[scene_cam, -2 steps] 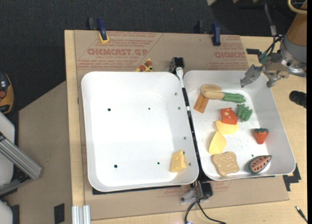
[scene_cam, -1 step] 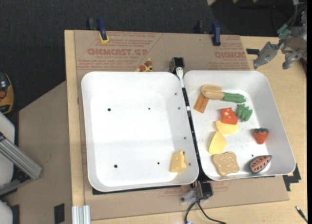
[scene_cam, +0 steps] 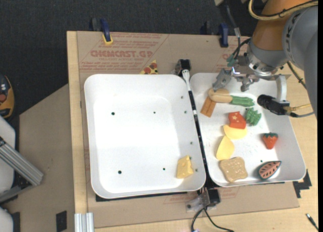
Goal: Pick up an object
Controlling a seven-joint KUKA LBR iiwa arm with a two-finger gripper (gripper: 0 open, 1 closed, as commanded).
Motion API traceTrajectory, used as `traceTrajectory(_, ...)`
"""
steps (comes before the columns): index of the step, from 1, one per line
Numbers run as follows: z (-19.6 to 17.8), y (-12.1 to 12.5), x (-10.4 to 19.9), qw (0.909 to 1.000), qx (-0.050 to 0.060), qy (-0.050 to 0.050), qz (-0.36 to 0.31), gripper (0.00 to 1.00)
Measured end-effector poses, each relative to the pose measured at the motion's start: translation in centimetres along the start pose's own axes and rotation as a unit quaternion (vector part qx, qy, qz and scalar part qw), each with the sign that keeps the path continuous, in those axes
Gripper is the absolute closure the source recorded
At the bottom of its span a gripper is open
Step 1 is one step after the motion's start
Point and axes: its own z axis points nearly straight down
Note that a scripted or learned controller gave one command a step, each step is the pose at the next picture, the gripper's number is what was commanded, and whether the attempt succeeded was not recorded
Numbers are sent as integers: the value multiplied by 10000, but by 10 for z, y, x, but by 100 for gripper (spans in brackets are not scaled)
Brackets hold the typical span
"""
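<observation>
The hand (scene_cam: 233, 78) is seen over the right bin (scene_cam: 298, 161), just above a tan roll (scene_cam: 220, 95). A yellow piece (scene_cam: 184, 167) is seen in the left bin (scene_cam: 101, 125).

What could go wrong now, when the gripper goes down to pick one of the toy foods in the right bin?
1. The gripper hangs over the bin's far end, where the beige roll, brown stick and green pod lie touching; it may catch two or push them apart.
2. These pieces sit close to the right bin wall, so it might strike the rim.
</observation>
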Motion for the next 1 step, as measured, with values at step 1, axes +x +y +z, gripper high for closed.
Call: traceTrajectory(1,72,9,-26,10000,-45,-19,45,0)
